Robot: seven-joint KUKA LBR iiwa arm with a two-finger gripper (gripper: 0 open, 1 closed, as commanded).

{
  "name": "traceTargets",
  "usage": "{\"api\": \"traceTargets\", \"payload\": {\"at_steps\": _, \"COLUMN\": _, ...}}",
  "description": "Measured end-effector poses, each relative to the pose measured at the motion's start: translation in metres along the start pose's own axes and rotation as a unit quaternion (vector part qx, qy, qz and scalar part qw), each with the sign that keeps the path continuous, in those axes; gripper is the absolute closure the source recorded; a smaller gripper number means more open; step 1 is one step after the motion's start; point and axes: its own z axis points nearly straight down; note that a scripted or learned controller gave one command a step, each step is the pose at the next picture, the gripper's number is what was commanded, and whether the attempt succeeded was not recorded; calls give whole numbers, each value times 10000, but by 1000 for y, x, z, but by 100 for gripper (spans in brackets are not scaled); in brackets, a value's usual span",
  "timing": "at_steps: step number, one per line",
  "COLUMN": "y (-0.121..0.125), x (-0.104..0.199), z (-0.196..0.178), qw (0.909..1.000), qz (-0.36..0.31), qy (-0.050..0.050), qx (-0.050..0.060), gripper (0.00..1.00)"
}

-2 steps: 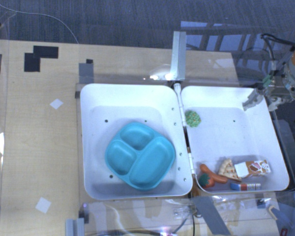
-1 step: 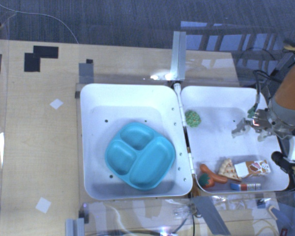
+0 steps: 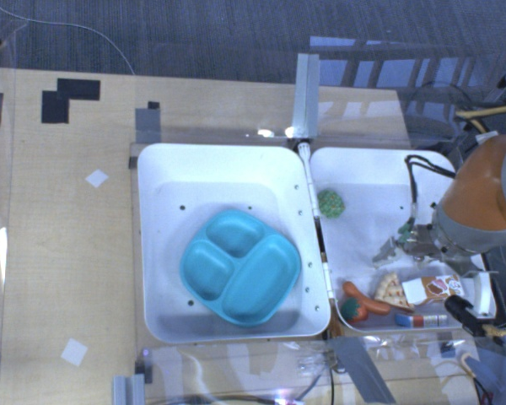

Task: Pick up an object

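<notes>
In the right bin (image 3: 354, 171), a green fuzzy ball (image 3: 330, 202) lies near the left wall. An orange sausage-shaped toy (image 3: 364, 300), a tan waffle-like piece (image 3: 390, 289), a white and red packet (image 3: 433, 289) and a marker pen (image 3: 422, 319) crowd the front edge. My gripper (image 3: 393, 245) hangs over the middle of this bin, just above the waffle piece and right of the green ball. It is open, with nothing between its fingers.
The left bin (image 3: 164, 184) holds a blue divided plate (image 3: 240, 266). A metal divider rail (image 3: 318, 234) separates the two bins. The arm's orange band (image 3: 481, 197) covers the right bin's right side.
</notes>
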Motion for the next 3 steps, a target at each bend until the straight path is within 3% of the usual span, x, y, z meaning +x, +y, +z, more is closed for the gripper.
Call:
{"api": "traceTargets", "payload": {"at_steps": 1, "y": -17, "x": -10, "z": 3, "qw": 9994, "qz": -336, "qy": -14, "qx": -80, "gripper": 0}}
{"api": "traceTargets", "payload": {"at_steps": 2, "y": -17, "x": -6, "z": 2, "qw": 9526, "qz": -3042, "qy": -48, "qx": -82, "gripper": 0}}
{"api": "traceTargets", "payload": {"at_steps": 3, "y": 20, "x": 40, "z": 3, "qw": 9553, "qz": -2956, "qy": -30, "qx": -81, "gripper": 0}}
